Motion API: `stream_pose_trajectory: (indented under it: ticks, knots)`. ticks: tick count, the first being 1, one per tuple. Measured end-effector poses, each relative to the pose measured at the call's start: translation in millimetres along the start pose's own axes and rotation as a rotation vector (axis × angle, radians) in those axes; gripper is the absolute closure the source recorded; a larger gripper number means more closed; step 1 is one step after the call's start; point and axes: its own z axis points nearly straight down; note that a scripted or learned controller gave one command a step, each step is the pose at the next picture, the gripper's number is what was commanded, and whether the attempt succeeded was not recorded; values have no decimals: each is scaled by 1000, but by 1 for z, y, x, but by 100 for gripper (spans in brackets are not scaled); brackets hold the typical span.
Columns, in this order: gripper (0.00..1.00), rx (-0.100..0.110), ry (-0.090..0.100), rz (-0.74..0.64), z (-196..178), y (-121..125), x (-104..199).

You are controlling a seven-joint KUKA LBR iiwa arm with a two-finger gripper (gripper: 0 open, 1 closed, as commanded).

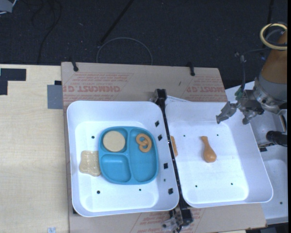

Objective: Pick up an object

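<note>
A KUKA iiwa arm (275,67) is showing its orange band beneath a pale yellowish ring at the frame's right side, with a rounded grey housing sitting below the band. Thin dark cables are running down along the wrist toward the two-finger gripper (235,114), whose dark grey metal fingers (224,114) are looking angular and slim. A black cylindrical fitting is jutting from the white mount beside it.
</note>
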Motion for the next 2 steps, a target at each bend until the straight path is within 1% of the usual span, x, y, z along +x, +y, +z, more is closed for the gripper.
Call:
stream_pose_trajectory:
  ticks: [1,2]
  knots:
    - [0,-12,-2,-2,-8,3,0]
    - [0,-8,-2,-2,37,-3,0]
